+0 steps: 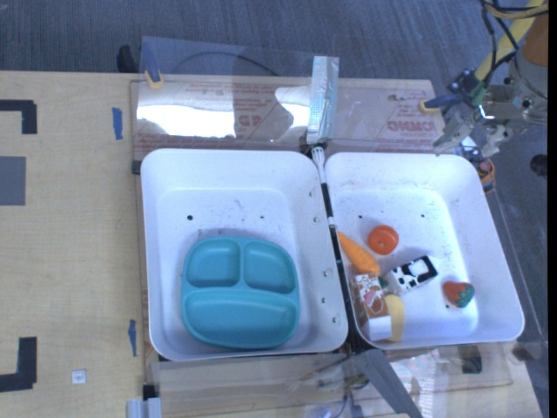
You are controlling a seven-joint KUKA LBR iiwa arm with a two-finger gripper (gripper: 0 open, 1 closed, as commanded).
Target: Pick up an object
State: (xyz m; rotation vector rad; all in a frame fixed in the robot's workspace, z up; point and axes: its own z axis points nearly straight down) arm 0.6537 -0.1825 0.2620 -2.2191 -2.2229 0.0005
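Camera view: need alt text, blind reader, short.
The gripper hangs above the right bin's far right corner, away from its small toys: an orange ball, a carrot, a black-and-white cow. The left bin holds a teal divided plate.

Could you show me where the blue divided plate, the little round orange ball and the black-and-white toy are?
Teal-blue three-compartment plastic plate (239, 293): camera view, on the ridge between its compartments.
Small round orange ball (382, 239): camera view, on its top middle.
Black-and-white cow-patterned toy (412, 273): camera view, on its body's middle.
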